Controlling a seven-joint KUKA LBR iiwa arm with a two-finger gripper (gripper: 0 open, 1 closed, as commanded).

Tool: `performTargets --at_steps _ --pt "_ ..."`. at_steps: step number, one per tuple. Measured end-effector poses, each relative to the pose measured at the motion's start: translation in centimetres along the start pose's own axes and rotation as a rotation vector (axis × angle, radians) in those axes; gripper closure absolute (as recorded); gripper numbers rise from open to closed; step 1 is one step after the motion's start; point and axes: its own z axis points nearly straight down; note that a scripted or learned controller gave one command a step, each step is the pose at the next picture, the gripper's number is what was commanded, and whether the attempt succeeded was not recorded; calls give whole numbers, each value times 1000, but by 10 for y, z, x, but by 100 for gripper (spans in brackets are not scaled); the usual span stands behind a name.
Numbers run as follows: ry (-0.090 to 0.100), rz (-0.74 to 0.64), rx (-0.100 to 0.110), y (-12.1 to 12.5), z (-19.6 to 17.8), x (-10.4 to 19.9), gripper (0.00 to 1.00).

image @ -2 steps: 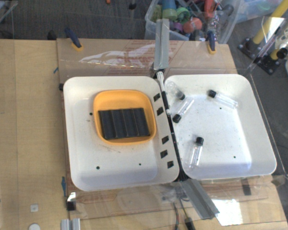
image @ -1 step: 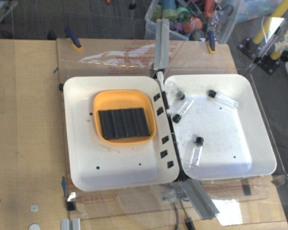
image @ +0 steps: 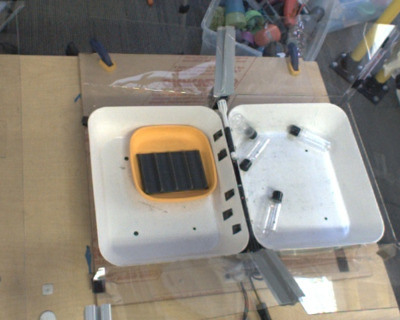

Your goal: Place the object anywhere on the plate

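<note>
No legible txt, labels or nos. anywhere (bins incl.).

A clear plastic tub heaped with bright toys sits off the wooden bench's far edge, near its right corner. A blue clamp grips the far edge of the brown board under the bins, and a second blue clamp sits on the same edge further right. A grey metal bar runs up from between the bins toward the tub.
</note>
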Motion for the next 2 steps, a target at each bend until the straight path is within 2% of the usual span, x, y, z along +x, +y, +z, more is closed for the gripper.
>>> performTargets --at_steps 2 --pt "-1 -501 -2 0 1 0 100"
